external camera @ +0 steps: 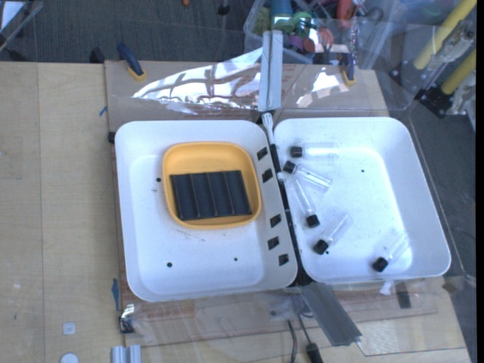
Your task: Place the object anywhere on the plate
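Note:
A yellow plate (175,159) sits in the left white bin (136,263), toward its back. A black ridged rectangular object (210,195) lies flat on the plate, covering most of its inside. In the right white bin (420,203) lie several clear plastic tubes with black caps: one near the back left (311,153), one just below it (306,176), one in the middle (305,206), one lower down (333,233) and one at the front right (390,252).
A clear box of colourful toys (321,13) stands behind the bins. Crinkled clear plastic sheet (212,82) lies on the bench behind the left bin. A grey upright divider (271,66) rises at the back between the bins. Black tabs (274,203) line the seam between the bins.

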`<state>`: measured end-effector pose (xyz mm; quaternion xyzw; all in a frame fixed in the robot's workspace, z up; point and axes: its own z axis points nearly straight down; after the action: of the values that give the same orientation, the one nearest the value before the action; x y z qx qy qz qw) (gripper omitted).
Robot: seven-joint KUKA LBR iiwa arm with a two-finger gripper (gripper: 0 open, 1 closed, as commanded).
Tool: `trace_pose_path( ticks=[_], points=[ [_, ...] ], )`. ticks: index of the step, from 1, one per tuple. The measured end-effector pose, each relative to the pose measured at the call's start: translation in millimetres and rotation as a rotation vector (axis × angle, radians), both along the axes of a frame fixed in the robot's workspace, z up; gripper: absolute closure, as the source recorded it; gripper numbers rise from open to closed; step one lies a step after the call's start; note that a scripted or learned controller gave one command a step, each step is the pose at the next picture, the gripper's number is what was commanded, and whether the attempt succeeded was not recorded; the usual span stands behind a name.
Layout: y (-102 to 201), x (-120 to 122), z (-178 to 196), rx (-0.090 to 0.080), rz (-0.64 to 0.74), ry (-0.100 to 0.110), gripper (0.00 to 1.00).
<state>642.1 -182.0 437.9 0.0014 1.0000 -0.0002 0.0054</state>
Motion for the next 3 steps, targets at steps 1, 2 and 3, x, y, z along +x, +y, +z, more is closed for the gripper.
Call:
trace_pose_path(
  ticks=[1, 2, 3],
  points=[
    [0, 1, 12, 0.001, -0.004, -0.011, 1.00],
    [-41, -5, -27, -0.001, 0.356, 0.005, 1.00],
    [-41, -39, -13, -0.003, 0.707, 0.005, 1.00]
  ],
)
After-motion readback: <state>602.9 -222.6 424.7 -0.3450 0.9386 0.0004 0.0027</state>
